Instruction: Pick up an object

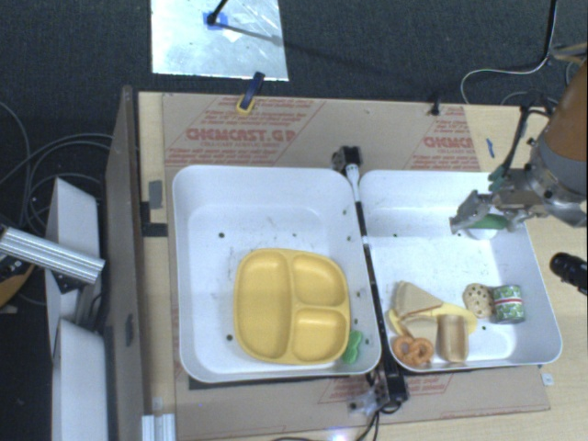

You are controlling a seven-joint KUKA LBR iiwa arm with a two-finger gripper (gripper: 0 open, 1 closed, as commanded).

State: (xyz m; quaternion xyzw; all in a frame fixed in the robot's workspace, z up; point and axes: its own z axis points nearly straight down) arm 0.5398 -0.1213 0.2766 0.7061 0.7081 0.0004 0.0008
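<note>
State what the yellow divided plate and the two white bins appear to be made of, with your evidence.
Yellow divided plate: probably moulded plastic, a smooth even colour with rounded compartments. White bins: seemingly thin formed plastic, matte-glossy with rounded corners and soft rims.

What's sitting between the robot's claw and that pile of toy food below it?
Nothing: in the camera view, bare white bin floor separates the gripper from the toy food.

Red printed lettering reading "CHEMCAST GP" runs across the brown protective sheet point(276, 127) that covers the desk, just behind the left white bin point(197, 200). The same red print repeats at slanted angles elsewhere on the sheet, including behind the right white bin point(418, 186), but there it is too small and broken to read. No other text is legible.
</note>
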